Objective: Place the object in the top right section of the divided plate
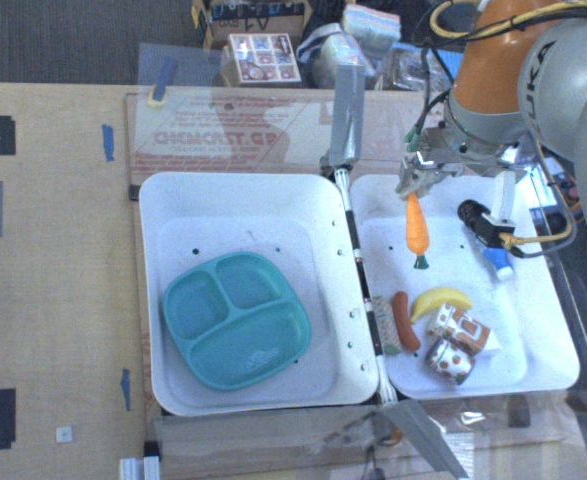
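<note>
In the left bin (188,208) lies a teal divided plate (235,318) with three sections, all bare. My gripper (412,186) hangs over the back of the right bin (538,353), shut on the thick end of an orange carrot (416,226). The carrot dangles below the fingers with its green tip pointing toward the bin's front. The plate is well to the left of the gripper, across the ridge between the two bins.
At the front of the right bin lie a red sausage (406,321), a yellow banana (440,301) and two small printed cans (459,343). A blue item (497,261) rests near the bin's right side. Boxes and clutter sit behind the bench.
</note>
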### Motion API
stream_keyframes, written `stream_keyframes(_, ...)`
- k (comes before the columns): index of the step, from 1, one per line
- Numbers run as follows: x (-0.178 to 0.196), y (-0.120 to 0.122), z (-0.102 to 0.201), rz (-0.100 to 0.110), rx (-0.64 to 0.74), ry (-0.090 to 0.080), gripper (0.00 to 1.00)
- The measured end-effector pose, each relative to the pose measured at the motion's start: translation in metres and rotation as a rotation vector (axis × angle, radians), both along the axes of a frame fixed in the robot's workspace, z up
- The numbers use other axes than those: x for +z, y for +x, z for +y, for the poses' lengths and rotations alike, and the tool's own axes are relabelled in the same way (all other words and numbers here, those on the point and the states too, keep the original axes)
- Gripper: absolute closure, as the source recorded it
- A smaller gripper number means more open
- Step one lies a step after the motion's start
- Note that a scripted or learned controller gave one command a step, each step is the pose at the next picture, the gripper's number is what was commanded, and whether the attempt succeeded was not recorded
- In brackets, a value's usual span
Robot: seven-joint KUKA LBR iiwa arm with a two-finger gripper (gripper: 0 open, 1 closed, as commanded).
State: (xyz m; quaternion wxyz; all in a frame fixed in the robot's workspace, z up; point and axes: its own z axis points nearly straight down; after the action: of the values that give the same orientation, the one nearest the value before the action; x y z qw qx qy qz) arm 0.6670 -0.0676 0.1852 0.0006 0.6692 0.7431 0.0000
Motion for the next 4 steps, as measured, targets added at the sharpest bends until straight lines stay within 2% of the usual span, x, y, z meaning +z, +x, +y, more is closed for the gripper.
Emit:
stream_keyframes(1,-0.078,-0.038,-0.038,0.001,0.118,0.001,1.00)
stream_keyframes(2,-0.097,-0.060,-0.033,-0.007,0.403,-0.001,1.00)
stream_keyframes(3,-0.097,-0.090,-0.034,-0.009,0.692,-0.003,1.00)
stream_keyframes(4,-0.097,-0.142,-0.028,-0.011,0.959,-0.007,1.00)
